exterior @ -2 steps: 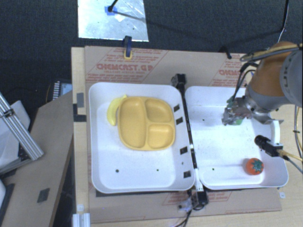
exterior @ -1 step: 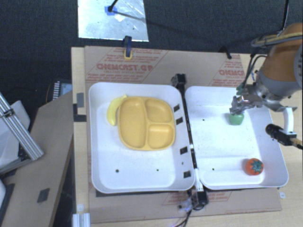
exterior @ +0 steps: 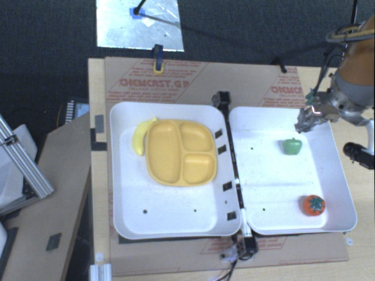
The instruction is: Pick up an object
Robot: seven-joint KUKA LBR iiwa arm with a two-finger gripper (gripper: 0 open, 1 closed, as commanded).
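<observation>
A green pepper-shaped toy point(exterior: 292, 146) lies in the right bin point(exterior: 263, 174), toward its far right part. An orange-red tomato-like toy point(exterior: 313, 205) rests near that bin's front right corner. My gripper point(exterior: 305, 123) hangs over the right bin's far right area, just above and slightly right of the green toy, with nothing seen between its fingers. In the left bin point(exterior: 135, 209) sits a yellow divided plate point(exterior: 179, 152), and a yellow banana point(exterior: 139, 137) lies against the plate's left edge.
The arm's grey wrist with its orange band point(exterior: 357, 69) reaches in over the right bin's right rim. A black divider clip strip point(exterior: 229, 157) runs between the bins. Brown cardboard point(exterior: 193, 78) lies under both bins.
</observation>
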